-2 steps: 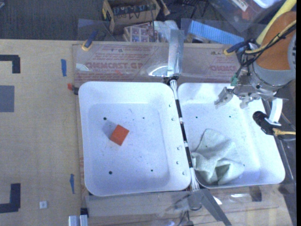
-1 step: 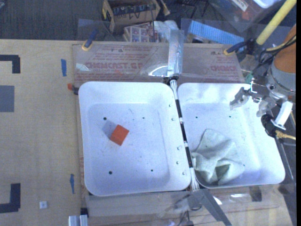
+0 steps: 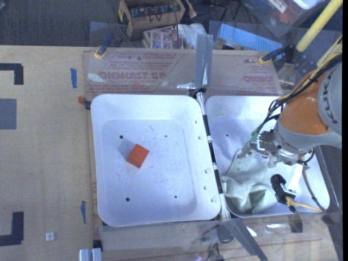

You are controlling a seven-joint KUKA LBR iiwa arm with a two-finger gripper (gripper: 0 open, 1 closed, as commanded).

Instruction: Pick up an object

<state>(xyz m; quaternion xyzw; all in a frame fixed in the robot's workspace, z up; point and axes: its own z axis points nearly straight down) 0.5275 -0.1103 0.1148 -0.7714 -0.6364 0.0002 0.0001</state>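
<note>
Left shallow white plastic bin [image 3: 109,113] contains one small orange cube [image 3: 138,155], left of centre. Right white bin [image 3: 228,110] contains a crumpled pale green-white cloth [image 3: 247,192] at its near edge, beneath the gripper [image 3: 255,145]; grip state indeterminable.

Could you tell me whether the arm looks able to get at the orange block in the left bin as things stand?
Probably yes. The orange block lies alone on the open floor of the left bin, away from the walls, with nothing over it. The arm is over the right bin by the cloth, so it must cross the divide.
</note>
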